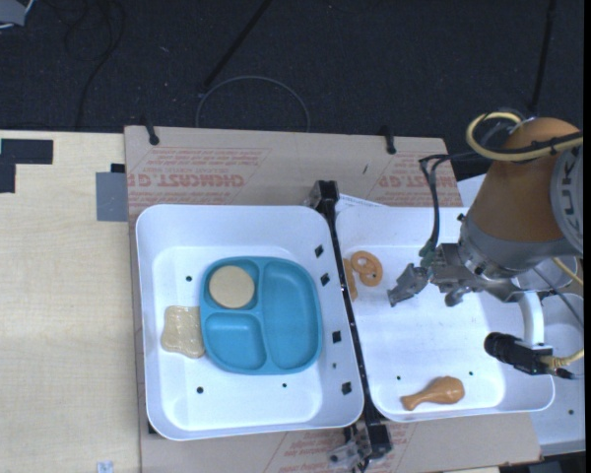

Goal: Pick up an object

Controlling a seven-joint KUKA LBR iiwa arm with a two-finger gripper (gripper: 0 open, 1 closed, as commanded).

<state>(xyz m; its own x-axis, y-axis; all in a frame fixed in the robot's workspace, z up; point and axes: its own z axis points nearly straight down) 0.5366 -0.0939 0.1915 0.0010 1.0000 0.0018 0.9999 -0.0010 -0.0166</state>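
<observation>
My gripper (412, 286) hangs over the middle of the right bin (394, 363), its dark fingers pointing left; nothing shows between them. A brown pretzel (363, 268) lies at the bin's left side, just left of and slightly above the gripper tips. An orange chicken drumstick (434, 393) rests near the bin's front edge, well below the gripper. In the left bin (167, 402) a blue divided plate (261, 315) carries a round tan cookie (230, 286). A pale slice of bread (183, 331) lies against the plate's left side.
A black divider (340, 294) runs between the two bins. A black cylindrical part (515, 352) of the arm overhangs the right bin's right side. Cardboard (227, 170) lies under both bins, and cables cross the dark floor behind.
</observation>
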